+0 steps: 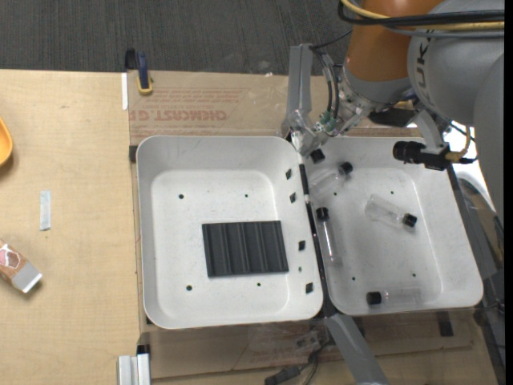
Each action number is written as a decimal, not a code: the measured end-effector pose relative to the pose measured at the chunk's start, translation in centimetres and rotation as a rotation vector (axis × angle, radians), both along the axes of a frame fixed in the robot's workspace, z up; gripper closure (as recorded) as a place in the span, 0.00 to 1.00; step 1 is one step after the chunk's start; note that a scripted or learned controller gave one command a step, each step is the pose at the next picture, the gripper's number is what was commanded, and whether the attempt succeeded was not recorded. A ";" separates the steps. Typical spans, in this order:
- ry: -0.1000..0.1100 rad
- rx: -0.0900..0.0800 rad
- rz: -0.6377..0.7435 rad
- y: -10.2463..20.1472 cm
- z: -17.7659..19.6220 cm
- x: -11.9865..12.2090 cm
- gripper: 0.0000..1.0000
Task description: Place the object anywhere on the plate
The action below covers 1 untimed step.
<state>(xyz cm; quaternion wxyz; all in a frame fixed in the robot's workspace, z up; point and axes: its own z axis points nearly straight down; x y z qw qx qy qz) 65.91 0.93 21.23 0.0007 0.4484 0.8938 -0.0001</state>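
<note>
A dark grey ribbed plate (244, 248) lies flat in the middle of the left bin (160, 215). Several clear tubes with black caps lie in the right bin (449, 247): one (390, 213) near the middle, one (326, 239) along the left wall, one (391, 297) by the front wall, and one (335, 173) near the back left. My gripper (307, 140) hangs over the back rim where the two bins meet, far from the plate. A small black cap (317, 155) sits just below it; I cannot tell whether it is held.
The grey arm with its orange band (393, 30) and cables reaches in from the upper right over the right bin's back edge. A brown board (200, 107) lies behind the bins. Small items (20, 271) rest on the bench at far left.
</note>
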 end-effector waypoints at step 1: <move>0.001 -0.001 -0.262 6.7 2.5 -2.4 1.00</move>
